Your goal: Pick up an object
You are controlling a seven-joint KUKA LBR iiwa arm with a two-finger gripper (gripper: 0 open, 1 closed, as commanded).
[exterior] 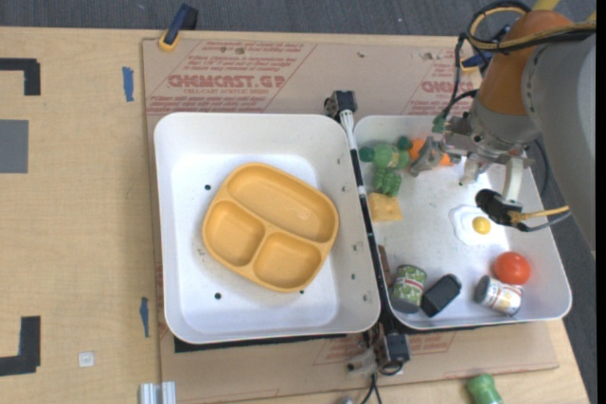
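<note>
Gripper seen low over right bin – finger state cannot be told, nothing seen held. Fried egg just below it; tomato nearby. Arm cut off at right. Cardboard-covered bench, grey floor beyond.

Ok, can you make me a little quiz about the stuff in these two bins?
1. True or false: the yellow tray lies in the left bin.
2. What lies nearest the tomato? A) the broccoli B) the tin can C) the cheese
3. Fill in: the gripper hangs over the ____ bin.

Key: 1 true. 2 B. 3 right.
</note>
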